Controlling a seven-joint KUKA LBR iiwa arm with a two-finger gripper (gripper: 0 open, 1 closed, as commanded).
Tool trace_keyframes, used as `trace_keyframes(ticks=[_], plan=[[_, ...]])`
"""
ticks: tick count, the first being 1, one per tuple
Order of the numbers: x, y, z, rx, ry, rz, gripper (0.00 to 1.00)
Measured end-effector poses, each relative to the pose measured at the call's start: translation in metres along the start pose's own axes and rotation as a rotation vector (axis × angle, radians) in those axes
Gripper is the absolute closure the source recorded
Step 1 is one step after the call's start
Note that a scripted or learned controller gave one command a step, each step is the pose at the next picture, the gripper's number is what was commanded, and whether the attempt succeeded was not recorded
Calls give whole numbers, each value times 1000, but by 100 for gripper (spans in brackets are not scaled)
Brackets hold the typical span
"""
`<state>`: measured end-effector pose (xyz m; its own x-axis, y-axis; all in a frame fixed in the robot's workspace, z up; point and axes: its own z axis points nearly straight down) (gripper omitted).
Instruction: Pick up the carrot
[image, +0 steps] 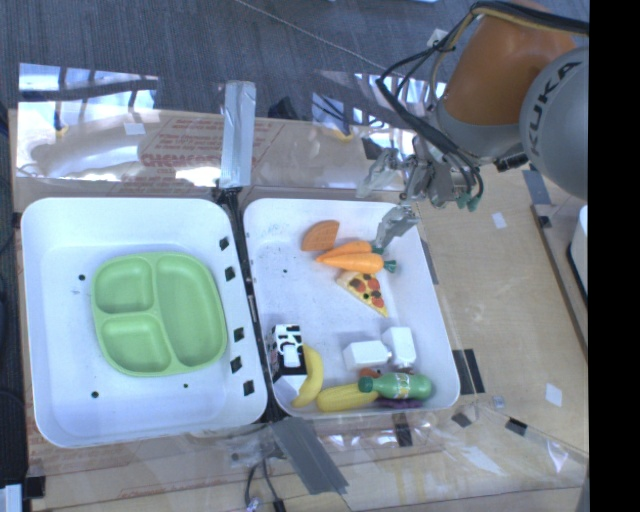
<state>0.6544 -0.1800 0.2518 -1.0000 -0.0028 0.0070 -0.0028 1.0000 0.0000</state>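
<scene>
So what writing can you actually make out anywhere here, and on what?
"KUKA" on the grey arm.
Red print on the cardboard sheet behind the bins: too blurred to read.
Label on the green bottle: too small to read.

You can read "KUKA" in dark letters running up the grey arm housing (560, 100), up and to the right of the jaws. Red print on the cardboard sheet (185, 150), far to their left, is too blurred to read.
</scene>
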Motion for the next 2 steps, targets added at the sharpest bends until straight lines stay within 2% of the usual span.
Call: trace_keyframes(ticks=[1, 2], plan=[[-4, -24, 129, 0, -7, -73, 0], [33, -2, 165, -3, 1, -20, 0]])
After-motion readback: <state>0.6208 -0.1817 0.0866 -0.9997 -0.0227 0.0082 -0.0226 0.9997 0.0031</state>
